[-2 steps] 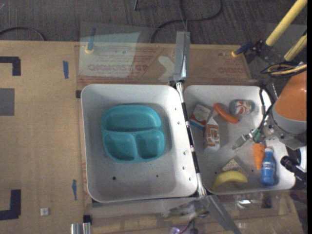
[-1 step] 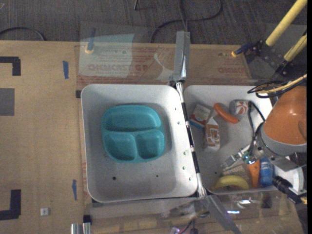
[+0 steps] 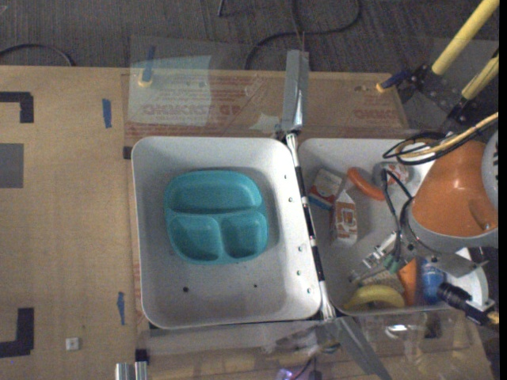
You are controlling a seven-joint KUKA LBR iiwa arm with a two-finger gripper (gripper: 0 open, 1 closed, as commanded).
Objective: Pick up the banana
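Bench (image 3: 63,212): one, tan, lying under everything and carrying blue tape marks and black corner marks on its left part.
Bins: two, white and shallow, sitting side by side and meeting at a metal strip; left bin (image 3: 214,299), right bin (image 3: 333,150).
Arm (image 3: 459,196): one, grey with an orange band, reaching in from the right and hanging over the right bin's right half, covering much of it.
Tray (image 3: 214,216): one, teal, with three compartments, lying flat in the upper middle of the left bin, apart from the walls.
Sheet (image 3: 198,101): one, clear plastic with mirrored red lettering, lying on the bench just above the left bin.
Cables (image 3: 317,10): several black ones looping over the dark floor above the bench.
Banana (image 3: 379,297): one, yellow, lying curved along the near wall of the right bin, in its lower middle, just beside a pile of small things.
Carton (image 3: 344,220): one, white and red, lying in the left part of the right bin, above the banana and apart from it.
Orange piece (image 3: 366,184): one, curved, lying near the top of the right bin.
Blue bottle (image 3: 432,279): one, lying just right of the banana, beside a small orange item.
Gripper (image 3: 396,252): one, hanging low in the right bin above the banana; claw state: cannot tell, as clutter and cables are blurring it.
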